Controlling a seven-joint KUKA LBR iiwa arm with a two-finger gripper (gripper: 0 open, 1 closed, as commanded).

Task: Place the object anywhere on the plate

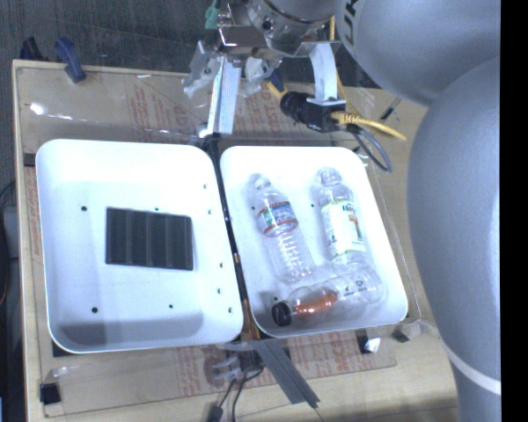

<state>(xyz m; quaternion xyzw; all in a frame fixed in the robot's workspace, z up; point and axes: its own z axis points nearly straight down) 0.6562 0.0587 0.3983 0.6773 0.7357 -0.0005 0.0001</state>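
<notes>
Three clear plastic bottles [310, 249] lie in the right white bin [383, 236], two label-up side by side and a dark-capped one across the near end, so by our reckoning nothing is done yet. The dark ribbed rectangular plate [150, 238] sits bare in the left white bin [62, 192]. Up top, the gripper [218, 104] hangs above the bins' far edge; whether it is spread or pressed together we cannot tell. Beneath all, a pale wooden bench [114, 104].
</notes>
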